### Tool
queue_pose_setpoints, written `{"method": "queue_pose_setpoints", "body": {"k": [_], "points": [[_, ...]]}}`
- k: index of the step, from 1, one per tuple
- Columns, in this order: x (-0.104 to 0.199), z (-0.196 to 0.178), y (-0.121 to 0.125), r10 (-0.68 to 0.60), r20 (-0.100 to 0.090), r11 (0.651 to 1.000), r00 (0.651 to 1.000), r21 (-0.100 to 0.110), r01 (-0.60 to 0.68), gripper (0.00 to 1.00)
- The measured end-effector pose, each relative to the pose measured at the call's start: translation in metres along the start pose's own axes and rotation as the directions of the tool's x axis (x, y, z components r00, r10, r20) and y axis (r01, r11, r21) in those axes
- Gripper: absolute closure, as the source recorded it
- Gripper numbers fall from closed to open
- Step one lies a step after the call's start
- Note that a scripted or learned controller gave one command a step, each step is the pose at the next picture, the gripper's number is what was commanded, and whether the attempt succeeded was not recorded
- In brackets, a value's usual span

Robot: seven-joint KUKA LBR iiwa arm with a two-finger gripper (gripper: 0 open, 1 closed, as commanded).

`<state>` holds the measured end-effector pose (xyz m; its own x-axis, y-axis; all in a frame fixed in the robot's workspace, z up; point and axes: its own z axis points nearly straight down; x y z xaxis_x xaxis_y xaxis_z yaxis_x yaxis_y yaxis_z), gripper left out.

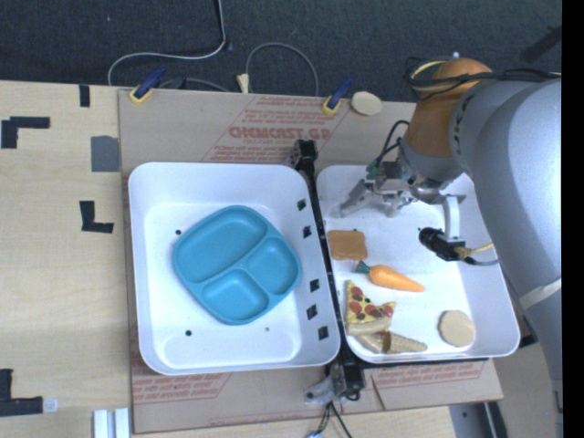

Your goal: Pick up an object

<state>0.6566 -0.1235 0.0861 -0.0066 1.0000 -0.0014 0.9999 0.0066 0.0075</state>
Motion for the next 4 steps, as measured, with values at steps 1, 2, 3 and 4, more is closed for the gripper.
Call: {"method": "queue_pose_setpoints", "body": {"k": [1, 2, 3, 4], "points": [[0.024, -0.002, -0.051, 0.008, 0.004, 1.000, 1.000, 0.000, -0.008, 0.00], [0.026, -0.002, -0.066, 0.006, 0.002, 1.000, 1.000, -0.001, -0.006, 0.00], [0.023, 0.000, -0.020, 0.005, -0.001, 1.000, 1.000, 0.005, -0.005, 0.00], [0.029, -0.001, -0.062, 0.006, 0.001, 1.000, 1.000, 0.001, -0.006, 0.00]]}}
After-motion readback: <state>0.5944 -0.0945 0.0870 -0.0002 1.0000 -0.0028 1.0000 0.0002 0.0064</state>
